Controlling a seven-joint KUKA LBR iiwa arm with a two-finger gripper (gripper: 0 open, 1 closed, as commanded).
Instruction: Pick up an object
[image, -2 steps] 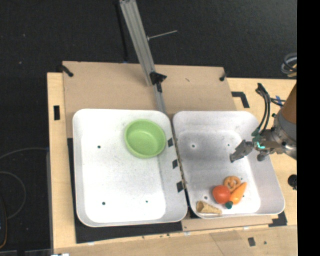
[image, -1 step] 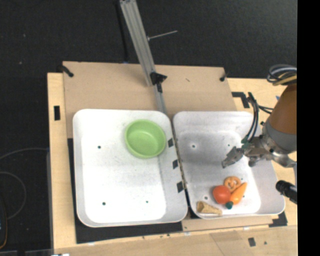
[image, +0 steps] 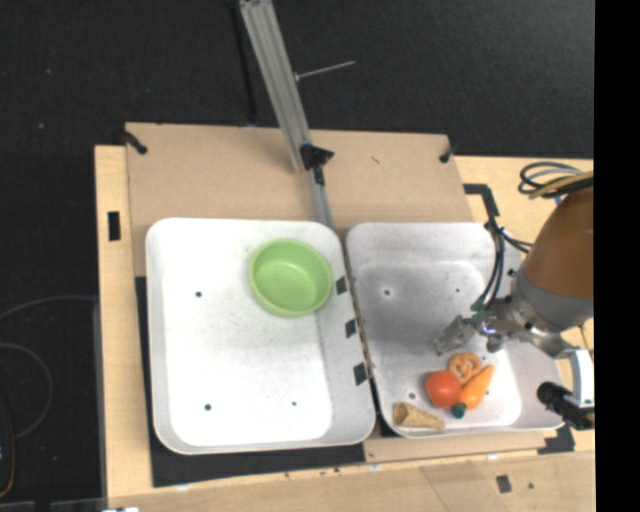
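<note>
Two shallow white bins sat side by side on the tan bench (image: 115, 330). The left bin (image: 200, 380) held a green bowl (image: 291, 278) near its upper right corner, upright and well apart from everything else. The right bin (image: 420, 270) carried a small cluster in its lower right corner: a red tomato-like ball (image: 442, 388), an orange carrot (image: 477, 385) with a green tip lying just beside it and touching, a small round orange piece (image: 462, 365) just above the two, and a tan wedge (image: 417, 417) near the bin's front wall, a little apart from the ball. The grey arm (image: 560, 280) with its orange band reached in from the right, over the right bin's right side. The gripper (image: 462, 335) hung just above the cluster, near the small orange piece, with nothing seen between its fingers; whether they were spread or closed could not be told from this slant. A grey metal bar (image: 285, 90) ran down from the top toward the gap between the bins.
</note>
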